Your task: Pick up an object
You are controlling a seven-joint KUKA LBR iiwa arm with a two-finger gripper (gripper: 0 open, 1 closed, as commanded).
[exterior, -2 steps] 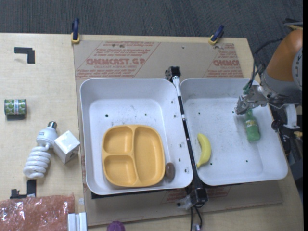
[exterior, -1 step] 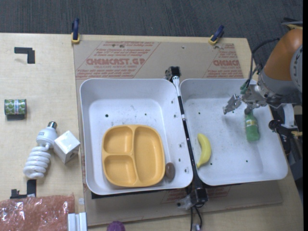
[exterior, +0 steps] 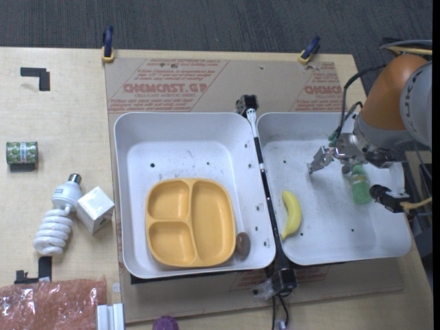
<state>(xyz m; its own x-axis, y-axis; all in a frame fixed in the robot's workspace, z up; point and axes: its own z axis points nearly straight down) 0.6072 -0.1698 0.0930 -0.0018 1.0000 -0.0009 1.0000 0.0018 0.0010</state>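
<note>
Glossy white plastic bins (exterior: 130, 184), matt yellow tray (exterior: 190, 222) (probably plastic), smooth-skinned banana (exterior: 293, 213)

Just right of the end effector (exterior: 320, 159), the arm (exterior: 402, 102) partly covers a green bottle (exterior: 358, 186); the arm itself is cut by the right edge.

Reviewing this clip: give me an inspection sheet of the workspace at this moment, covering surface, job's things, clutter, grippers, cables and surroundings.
Surface: two white bins side by side, left bin and right bin, on a cardboard sheet.
Job's things: banana and green bottle in the right bin; yellow divided plate and a small brown object in the left bin.
Clutter: light bulb, white cube, green can left of the bins.
Grippers: gripper over the right bin, nothing seen between its fingers.
Cables: black cable on the arm.
Surroundings: dark carpet.
</note>
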